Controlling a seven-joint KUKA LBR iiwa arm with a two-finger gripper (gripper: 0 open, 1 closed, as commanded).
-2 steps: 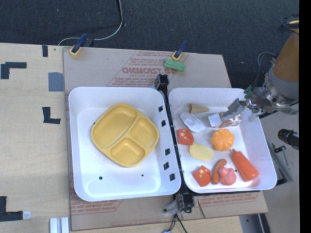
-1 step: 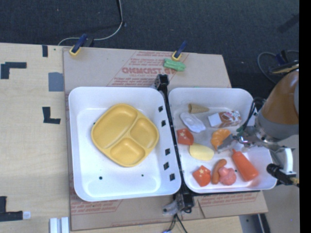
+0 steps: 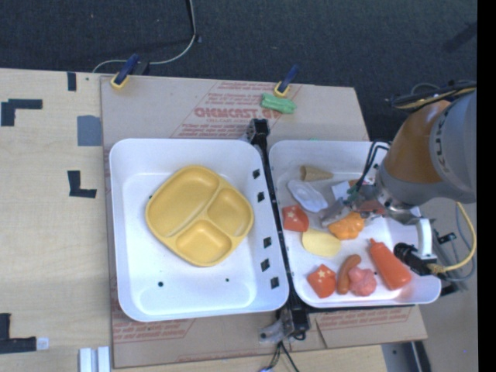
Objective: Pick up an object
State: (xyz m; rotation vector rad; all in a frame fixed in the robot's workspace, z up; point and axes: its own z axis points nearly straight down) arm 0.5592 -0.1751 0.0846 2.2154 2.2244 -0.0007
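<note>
target object: small orange item (image 3: pixel 346 226), right bin, mid-right area, just right of the pale yellow piece
gripper (image 3: pixel 346 208): low in the right bin, right over the orange item, tips at or touching its top edge; can't tell if the fingers are spread or closed, and no grasp is clear
arm (image 3: pixel 430 157): grey with orange band, reaching in from the right over the right bin's edge
right bin (image 3: pixel 434 291): white, holds toy food
near items: pale yellow piece (image 3: pixel 320 243) below-left of the orange item; red wedge (image 3: pixel 294 219) to its left; clear/grey piece (image 3: pixel 308 195) up-left; tan cone (image 3: pixel 316 173) near the top
front row: red block (image 3: pixel 322 280), sausage (image 3: pixel 348 273), pink lump (image 3: pixel 362 282), orange-red carrot shape (image 3: pixel 387 264)
left bin (image 3: pixel 124 208): white, holds yellow divided tray (image 3: pixel 199 215), tilted
bench: cardboard sheet (image 3: pixel 225 111) under both bins, green object (image 3: pixel 278 104) on it behind the bins
</note>
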